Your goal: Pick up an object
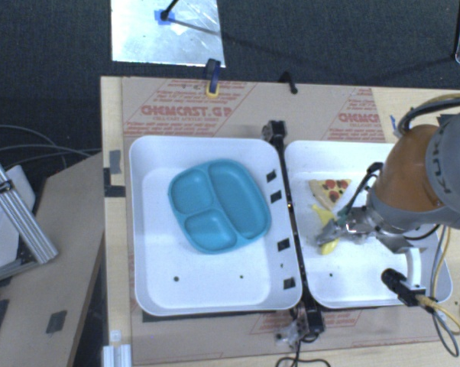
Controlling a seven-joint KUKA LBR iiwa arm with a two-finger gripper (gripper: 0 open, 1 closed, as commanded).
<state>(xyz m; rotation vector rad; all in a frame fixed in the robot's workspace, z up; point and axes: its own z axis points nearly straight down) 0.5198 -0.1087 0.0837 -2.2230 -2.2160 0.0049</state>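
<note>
Arm reaching low into the right bin [352,293].
The jaws [335,230] sit over a yellow object [326,219], beside a pizza slice toy [329,189]; whether they grip it, I cannot tell. A blue divided plate [217,203] lies in the left bin [157,281].

A single fixed camera looks down at a slant from above the tan cardboard-covered surface [238,102], far enough back to take in both shallow white plastic bins [150,228] side by side. The grey arm with the orange band [413,178] enters from 3 o'clock; dark floor lies toward 12 o'clock.
</note>
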